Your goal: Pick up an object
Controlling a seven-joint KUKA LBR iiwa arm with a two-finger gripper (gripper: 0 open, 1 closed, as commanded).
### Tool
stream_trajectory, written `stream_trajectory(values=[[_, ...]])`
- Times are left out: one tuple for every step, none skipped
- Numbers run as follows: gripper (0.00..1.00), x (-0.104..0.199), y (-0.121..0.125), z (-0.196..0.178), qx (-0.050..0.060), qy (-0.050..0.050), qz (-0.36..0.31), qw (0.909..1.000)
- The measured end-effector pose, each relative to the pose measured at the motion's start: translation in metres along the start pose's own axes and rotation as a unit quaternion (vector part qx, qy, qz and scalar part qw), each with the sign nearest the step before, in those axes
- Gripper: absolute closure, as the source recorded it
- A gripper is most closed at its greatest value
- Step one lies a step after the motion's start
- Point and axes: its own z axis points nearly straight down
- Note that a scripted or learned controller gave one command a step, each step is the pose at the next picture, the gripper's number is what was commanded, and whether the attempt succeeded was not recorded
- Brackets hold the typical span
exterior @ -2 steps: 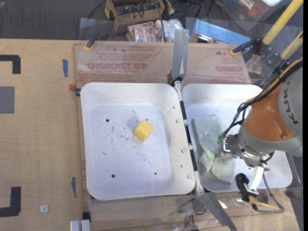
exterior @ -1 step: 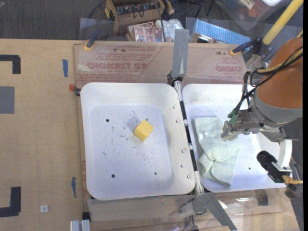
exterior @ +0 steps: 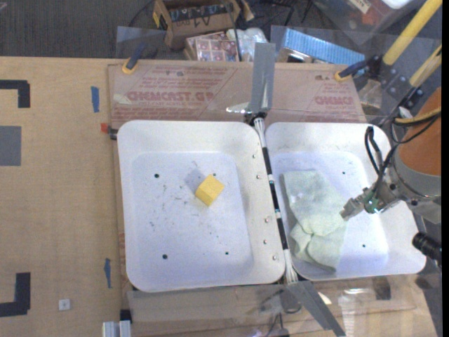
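Nearest the camera, at the near edge of the bench point(exterior: 56, 188), grey metal brackets point(exterior: 309, 306) sit below the seam betw. two shallow white bins. Bench top is pale wood w/ black corner marks and bits of blue tape.

Right bin point(exterior: 351, 265): a pale green cloth point(exterior: 316, 216), soft and crumpled, lies along its left half, running from mid-bin to the near wall. Gripper point(exterior: 358, 206) hangs low over this bin, its tip at the cloth's right edge, poss. touching it; nothing visible betw. the fingers. Cannot tell how far apart they are, too small and blurred. Grey arm w/ orange band point(exterior: 424, 149) comes in from the right, black cable looped beside it.

Left bin point(exterior: 140, 258): a small yellow block point(exterior: 209, 190), cube-like w/ hard edges, sits near centre, well apart from the gripper. Bin floor is scuffed w/ dark specks and a few round holes.

Far side: a clear plastic sheet w/ red lettering point(exterior: 182, 97) behind both bins, then clutter of boxes.
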Motion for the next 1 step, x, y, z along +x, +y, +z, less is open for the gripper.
stream_trajectory(values=[[1.0,0.0537,0.0235,0.0194,-0.001,0.0,-0.071,0.9975]])
